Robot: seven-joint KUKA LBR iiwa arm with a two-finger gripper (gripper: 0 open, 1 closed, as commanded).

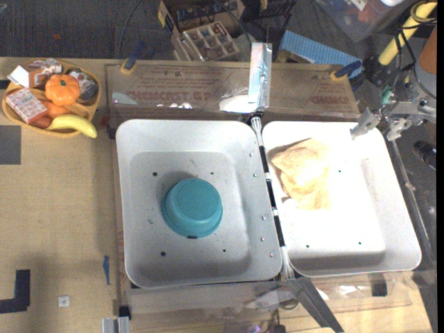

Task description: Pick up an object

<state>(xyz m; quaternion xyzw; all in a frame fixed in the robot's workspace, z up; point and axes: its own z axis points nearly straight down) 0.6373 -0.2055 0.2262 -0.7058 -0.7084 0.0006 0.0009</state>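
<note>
Gripper point(380, 122) sits way out at about 2 o'clock in the camera view, hanging over the top right corner of the right shallow white bin point(399, 207), and it's got nothing in it. Honestly can't tell how it's set, it's small and blurry against the clutter back there.

Right bin has a crumpled pale yellow cloth point(303, 173) lying in its left part, around 9 to 10 o'clock inside that bin, close to the wall shared with the other bin. It's well apart from the gripper.

Left shallow white bin point(139, 151) holds a round teal plastic bowl point(193, 207), flipped upside down, sitting pretty much dead centre, maybe a touch toward 6 o'clock.

Outside the bins, over at 10 o'clock on the bench, there's a yellow dish of toy food point(48, 101) with a small orange pumpkin point(63, 89) and a yellow banana point(73, 124) on its lower edge.
</note>
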